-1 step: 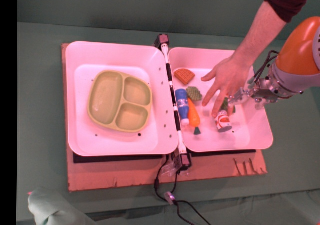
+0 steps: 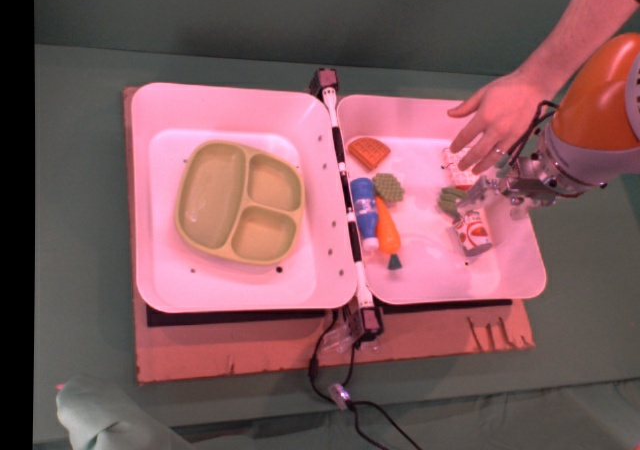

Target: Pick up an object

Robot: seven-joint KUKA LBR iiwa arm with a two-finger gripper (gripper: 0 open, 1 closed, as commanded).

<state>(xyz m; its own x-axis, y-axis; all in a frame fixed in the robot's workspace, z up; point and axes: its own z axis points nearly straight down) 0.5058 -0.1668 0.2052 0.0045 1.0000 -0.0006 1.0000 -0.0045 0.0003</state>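
Your likeliest target is the can (image 2: pixel 473 232), a small white one with a red label, lying tilted near the right bin's (image 2: pixel 520 283) right side. The claw (image 2: pixel 487 194) sits just above and beside it, reaching in from the right under the orange band, so it looks lined up for a grasp there. You cannot tell how wide the claw stands or whether it has hold of anything; the metal parts blur together at that spot.

A hand (image 2: pixel 492 121) reaches into the same bin from the upper right, fingertips on or just over a second can (image 2: pixel 459 170) next to the claw. It may be setting or shifting items, so treat that corner as shared space.

Further left in that bin lie a green piece (image 2: pixel 449 201), a green waffle (image 2: pixel 390 188), an orange waffle (image 2: pixel 368 151), a blue bottle (image 2: pixel 363 206) and a carrot (image 2: pixel 388 234), the last two side by side against the divider.

The left bin (image 2: pixel 160 108) holds one green divided tray (image 2: pixel 241 201), lying flat.

Both bins rest on a brown board (image 2: pixel 240 358) on the green tabletop (image 2: pixel 80 238), with a cable (image 2: pixel 360 408) trailing off the front.
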